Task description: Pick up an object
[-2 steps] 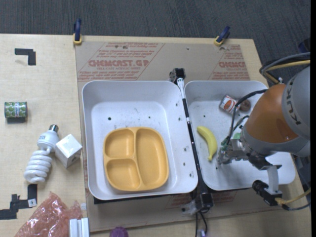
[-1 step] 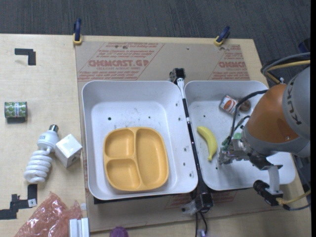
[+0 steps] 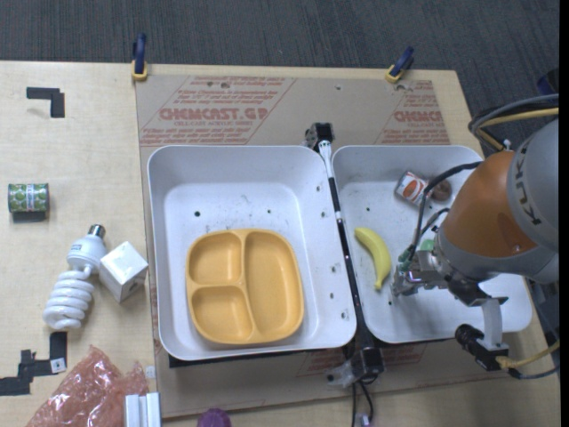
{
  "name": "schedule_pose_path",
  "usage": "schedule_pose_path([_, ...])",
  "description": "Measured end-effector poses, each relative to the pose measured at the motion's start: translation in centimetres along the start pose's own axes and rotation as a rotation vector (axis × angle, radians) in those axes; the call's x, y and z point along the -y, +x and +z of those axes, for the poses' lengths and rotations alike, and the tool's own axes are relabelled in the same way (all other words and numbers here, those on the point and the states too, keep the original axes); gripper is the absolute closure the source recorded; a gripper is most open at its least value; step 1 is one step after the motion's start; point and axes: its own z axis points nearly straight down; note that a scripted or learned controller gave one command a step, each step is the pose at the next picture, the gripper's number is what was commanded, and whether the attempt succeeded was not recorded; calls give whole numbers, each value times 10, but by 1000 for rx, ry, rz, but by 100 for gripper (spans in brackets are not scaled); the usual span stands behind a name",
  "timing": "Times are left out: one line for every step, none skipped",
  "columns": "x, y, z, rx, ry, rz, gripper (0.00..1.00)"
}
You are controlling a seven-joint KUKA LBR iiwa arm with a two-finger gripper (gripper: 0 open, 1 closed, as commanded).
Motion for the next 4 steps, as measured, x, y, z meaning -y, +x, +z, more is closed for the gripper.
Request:
schedule_pose_path([0, 1, 0, 0, 0, 0, 0])
schedule_pose_path([0, 1, 0, 0, -1, 0, 0])
schedule_pose_path([0, 1, 0, 0, 0, 0, 0])
schedule_pose_path([-75, 0, 0, 1, 1, -4, 0])
